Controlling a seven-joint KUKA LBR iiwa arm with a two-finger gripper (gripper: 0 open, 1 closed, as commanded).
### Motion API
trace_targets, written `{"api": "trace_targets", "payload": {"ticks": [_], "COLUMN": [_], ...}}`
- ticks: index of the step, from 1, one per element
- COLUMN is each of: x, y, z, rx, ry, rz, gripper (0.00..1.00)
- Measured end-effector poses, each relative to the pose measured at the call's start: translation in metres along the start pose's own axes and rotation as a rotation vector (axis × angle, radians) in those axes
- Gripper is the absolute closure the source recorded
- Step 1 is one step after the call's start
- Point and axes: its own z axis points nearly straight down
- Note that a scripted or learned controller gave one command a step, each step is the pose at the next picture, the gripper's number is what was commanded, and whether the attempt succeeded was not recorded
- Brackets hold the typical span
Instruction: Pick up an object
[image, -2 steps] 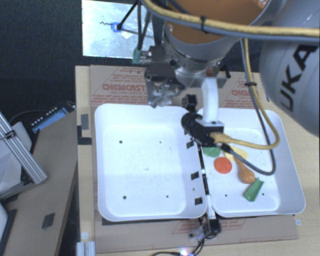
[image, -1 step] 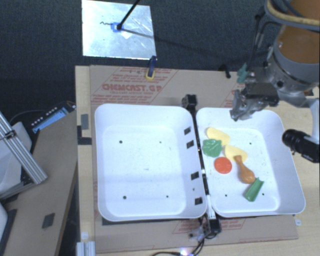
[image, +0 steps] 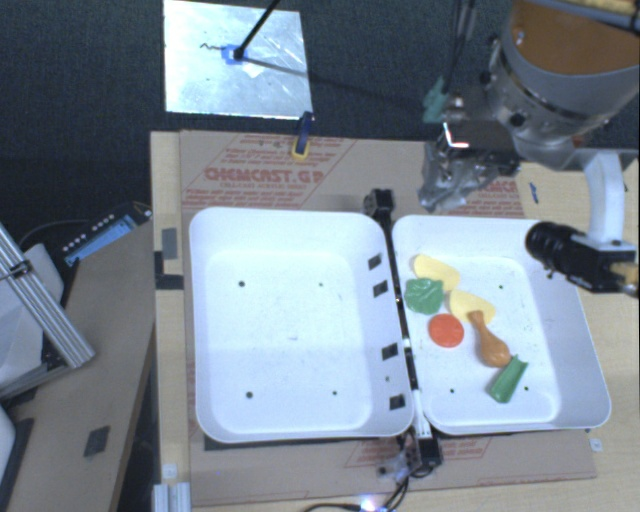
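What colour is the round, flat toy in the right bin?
Orange-red, clearest in the camera view.

Tool (image: 455, 185) above right bin's (image: 560, 400) far edge, small toys clustered inside, orange disc (image: 446, 331), green stick (image: 507, 380)

Two shallow white bins side by side, left bin (image: 285, 320), right bin (image: 560, 380), right one holding two yellow pieces (image: 437, 269) (image: 470, 303), one green leafy piece (image: 424, 295), one orange-red disc (image: 446, 331), one tan drumstick (image: 489, 342), one green stick (image: 507, 380)
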Motion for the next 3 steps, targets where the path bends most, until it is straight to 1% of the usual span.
{"api": "trace_targets", "payload": {"ticks": [1,2,3], "x": [0.030,0.078,-0.030], "y": [0.064,-0.003,0.032], "z": [0.004,0.003,0.003], "rx": [0.004,0.008,0.004], "ry": [-0.003,0.000,-0.005], "rz": [0.003,-0.002,0.019], "gripper": [1.00,1.00,1.00]}}
